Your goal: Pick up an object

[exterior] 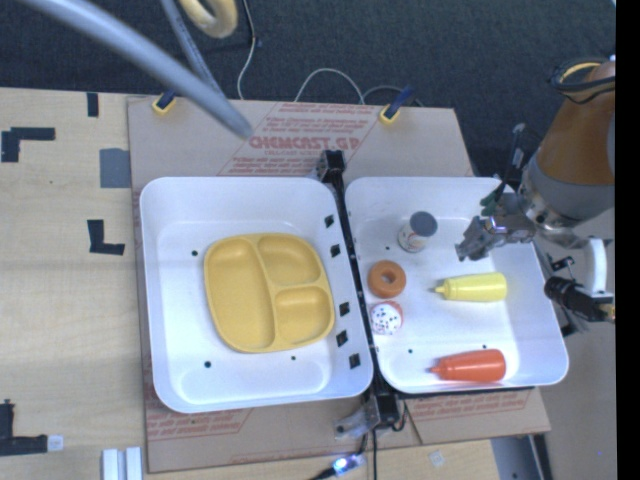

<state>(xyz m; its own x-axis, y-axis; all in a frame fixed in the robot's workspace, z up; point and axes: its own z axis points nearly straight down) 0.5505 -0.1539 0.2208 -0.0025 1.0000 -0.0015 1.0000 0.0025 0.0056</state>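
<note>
Arm over the right bin (535, 368).
The gripper (472, 249) hung just above the yellow bottle (472, 288); whether its pincer stood apart or together could not be told.

2 white bins side by side — left bin (160, 268) holding a yellow divided tray (268, 290); right bin (530, 353) with yellow bottle (472, 288), orange bottle (470, 366), donut (386, 279), small can (415, 230), sprinkled ball (385, 317). Gripper (478, 243) just above the yellow bottle.
</note>
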